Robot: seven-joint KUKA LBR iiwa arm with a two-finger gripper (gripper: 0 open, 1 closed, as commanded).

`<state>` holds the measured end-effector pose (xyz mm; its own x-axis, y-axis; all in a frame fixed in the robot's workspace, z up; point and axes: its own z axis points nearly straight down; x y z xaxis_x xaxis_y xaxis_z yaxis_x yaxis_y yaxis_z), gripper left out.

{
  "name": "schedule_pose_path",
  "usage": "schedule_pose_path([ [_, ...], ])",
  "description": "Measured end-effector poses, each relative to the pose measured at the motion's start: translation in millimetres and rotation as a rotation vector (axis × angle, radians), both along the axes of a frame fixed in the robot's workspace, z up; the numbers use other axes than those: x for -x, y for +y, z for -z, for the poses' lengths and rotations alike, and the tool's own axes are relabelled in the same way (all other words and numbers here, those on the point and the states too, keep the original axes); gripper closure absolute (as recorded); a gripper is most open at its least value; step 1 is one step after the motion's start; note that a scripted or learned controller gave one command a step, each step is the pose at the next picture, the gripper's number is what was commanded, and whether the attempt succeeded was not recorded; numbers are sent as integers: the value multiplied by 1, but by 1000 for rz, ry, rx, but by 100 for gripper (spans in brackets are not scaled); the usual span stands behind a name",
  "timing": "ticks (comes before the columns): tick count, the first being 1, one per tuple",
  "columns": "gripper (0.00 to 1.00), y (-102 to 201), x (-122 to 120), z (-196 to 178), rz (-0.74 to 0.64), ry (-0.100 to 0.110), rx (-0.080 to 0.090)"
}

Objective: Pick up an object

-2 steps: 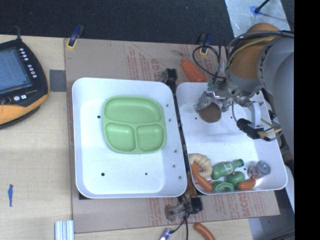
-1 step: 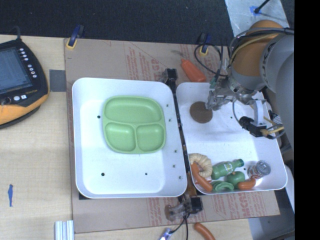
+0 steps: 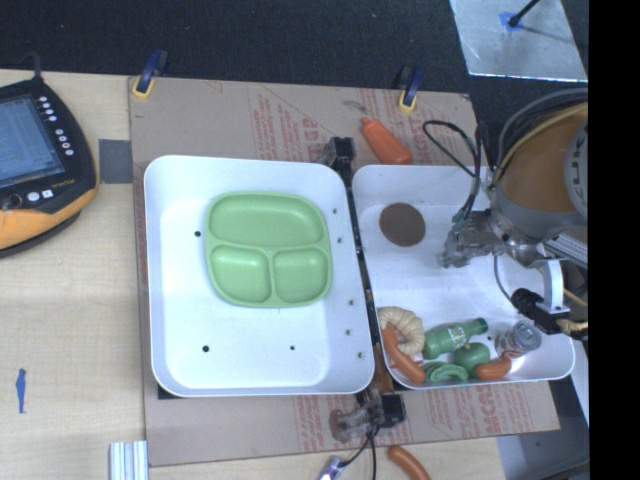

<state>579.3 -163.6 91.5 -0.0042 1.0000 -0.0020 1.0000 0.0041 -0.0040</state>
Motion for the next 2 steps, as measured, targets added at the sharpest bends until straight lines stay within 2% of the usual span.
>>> schedule_pose_path([
  [1, 100, 69, -16, -64, -3, -2, -1],
  [2, 100, 163, -36, -100, -4, 0, -1],
])
